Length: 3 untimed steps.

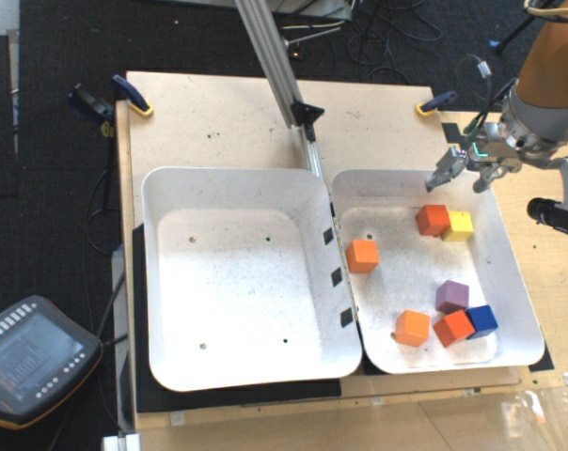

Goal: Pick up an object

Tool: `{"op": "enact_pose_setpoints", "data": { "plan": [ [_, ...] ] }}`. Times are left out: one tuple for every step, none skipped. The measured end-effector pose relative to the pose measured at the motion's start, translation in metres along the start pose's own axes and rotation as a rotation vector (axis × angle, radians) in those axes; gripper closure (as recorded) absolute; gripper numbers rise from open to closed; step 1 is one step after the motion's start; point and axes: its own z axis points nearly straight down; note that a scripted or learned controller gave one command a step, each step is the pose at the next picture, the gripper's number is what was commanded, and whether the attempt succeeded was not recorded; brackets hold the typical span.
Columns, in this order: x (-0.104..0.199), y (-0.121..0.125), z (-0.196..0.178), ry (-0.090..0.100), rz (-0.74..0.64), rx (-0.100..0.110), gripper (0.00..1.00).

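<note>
One fixed camera looks down at a slant from above the front of the surface (228, 111). It stands far enough back to take in both white bins, the floor behind, and the gripper (465, 169) at the frame's right, above the right bin's (510, 280) far edge.

arm (547, 92) — grey, orange band | wrist — looped cables | fingers (446, 173) — grey metal
</note>
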Motion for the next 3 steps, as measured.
{"op": "enact_pose_setpoints", "data": {
  "plan": [
    [0.006,-0.001,0.063,0.002,0.000,0.005,0.00],
    [-0.002,0.007,0.117,-0.005,0.002,-0.004,0.00],
    [-0.003,0.011,0.116,-0.006,0.002,-0.017,0.00]
  ]
}}
